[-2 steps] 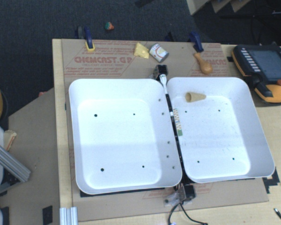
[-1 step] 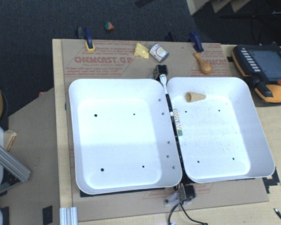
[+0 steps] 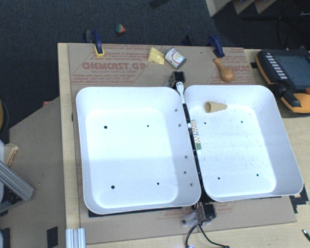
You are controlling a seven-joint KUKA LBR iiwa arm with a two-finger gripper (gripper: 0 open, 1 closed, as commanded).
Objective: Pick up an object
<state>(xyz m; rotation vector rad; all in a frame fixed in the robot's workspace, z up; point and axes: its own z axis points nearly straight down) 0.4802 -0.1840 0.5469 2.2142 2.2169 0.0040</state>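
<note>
A small tan cone-shaped object (image 3: 215, 107) lies in the right white bin (image 3: 258, 182), close to its far rim and near the divider. The left white bin (image 3: 129, 190) sits beside it, its floor showing a few dark dots.
On the cardboard behind the bins lie a yellow wedge (image 3: 155, 56), a small white-and-grey block (image 3: 175, 58) and a wooden-handled piece (image 3: 224, 70). Blue clamps (image 3: 97, 43) hold the board's far edge. A black and yellow pendant (image 3: 292, 76) rests at the right. A tiny toy (image 3: 121, 29) lies on the carpet.
</note>
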